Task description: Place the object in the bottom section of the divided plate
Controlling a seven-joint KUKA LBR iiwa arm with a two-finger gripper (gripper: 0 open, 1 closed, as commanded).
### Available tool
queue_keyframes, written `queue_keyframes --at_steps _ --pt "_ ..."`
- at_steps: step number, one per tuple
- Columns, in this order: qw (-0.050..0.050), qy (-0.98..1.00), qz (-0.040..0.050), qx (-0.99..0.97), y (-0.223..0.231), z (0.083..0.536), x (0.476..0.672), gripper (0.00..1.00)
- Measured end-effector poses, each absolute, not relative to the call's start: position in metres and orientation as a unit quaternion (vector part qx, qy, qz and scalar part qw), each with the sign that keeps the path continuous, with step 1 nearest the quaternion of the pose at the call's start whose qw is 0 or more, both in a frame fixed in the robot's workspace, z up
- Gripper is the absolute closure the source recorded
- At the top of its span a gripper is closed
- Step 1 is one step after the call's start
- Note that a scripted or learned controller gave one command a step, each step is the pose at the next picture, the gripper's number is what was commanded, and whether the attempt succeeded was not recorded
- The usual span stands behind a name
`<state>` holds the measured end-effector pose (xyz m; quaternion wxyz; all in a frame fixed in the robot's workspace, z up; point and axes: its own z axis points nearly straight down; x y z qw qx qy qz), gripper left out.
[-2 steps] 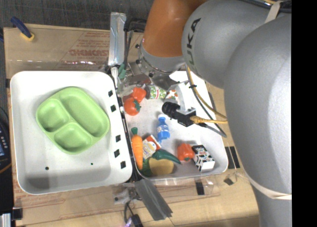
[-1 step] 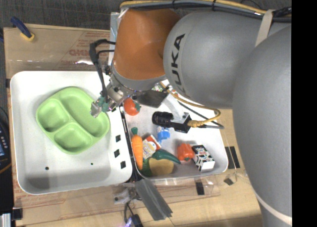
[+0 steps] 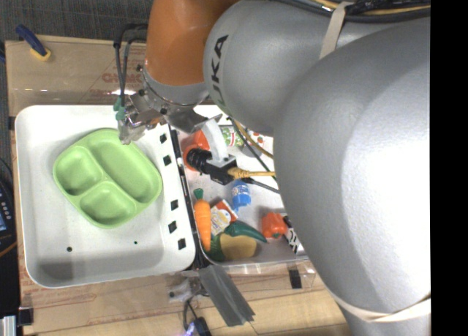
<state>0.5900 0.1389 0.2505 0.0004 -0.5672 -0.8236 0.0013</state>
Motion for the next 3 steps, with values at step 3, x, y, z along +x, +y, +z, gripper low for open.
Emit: queue_keyframes --at_steps 3 --pt "0.0 -0.879 0.0006 -0.477 0.191 0.287 0.579 1.0"
